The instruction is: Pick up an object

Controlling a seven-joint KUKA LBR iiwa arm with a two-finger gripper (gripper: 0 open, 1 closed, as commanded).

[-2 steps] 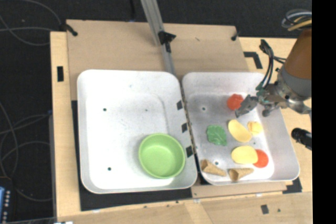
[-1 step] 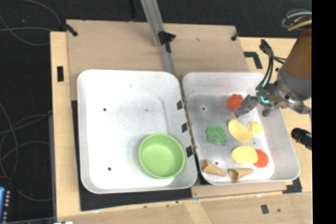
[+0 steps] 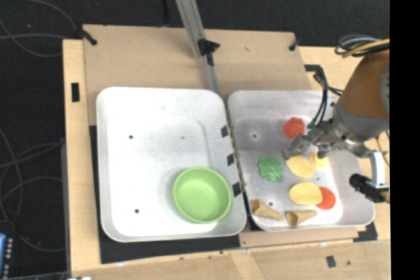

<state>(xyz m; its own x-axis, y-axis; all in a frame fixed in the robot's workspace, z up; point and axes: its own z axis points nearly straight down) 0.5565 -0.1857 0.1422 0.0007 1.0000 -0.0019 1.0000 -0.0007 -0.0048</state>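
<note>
The tool [image 3: 303, 143] hangs low in the right-hand shallow white bin [image 3: 262, 108], its degree of opening not discernible, directly above the pale yellow flat oval piece [image 3: 301, 166], which lies just below it in view, long axis running roughly left-right.

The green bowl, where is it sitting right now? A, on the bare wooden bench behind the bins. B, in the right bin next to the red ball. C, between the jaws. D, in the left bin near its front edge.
D: the green bowl sits alone in the left bin, toward its front right corner.
</note>
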